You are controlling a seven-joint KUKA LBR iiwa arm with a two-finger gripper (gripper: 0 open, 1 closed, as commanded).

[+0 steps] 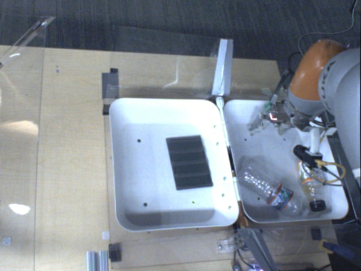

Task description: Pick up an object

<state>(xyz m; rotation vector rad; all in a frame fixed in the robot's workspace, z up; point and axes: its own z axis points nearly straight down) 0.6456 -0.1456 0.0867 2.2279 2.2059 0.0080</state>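
Clear plastic bottle in right bin, well below jaws

Even, bright overhead light, soft shadows inside the left bin, slightly grainy, mildly soft focus.

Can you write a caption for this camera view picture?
Robot gripper hovers over right bin holding clear plastic bottle; black ridged block lies in left bin.

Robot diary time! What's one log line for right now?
gripper: over right bin, far end | plastic bottle: lying in bin, untouched | black block: left bin
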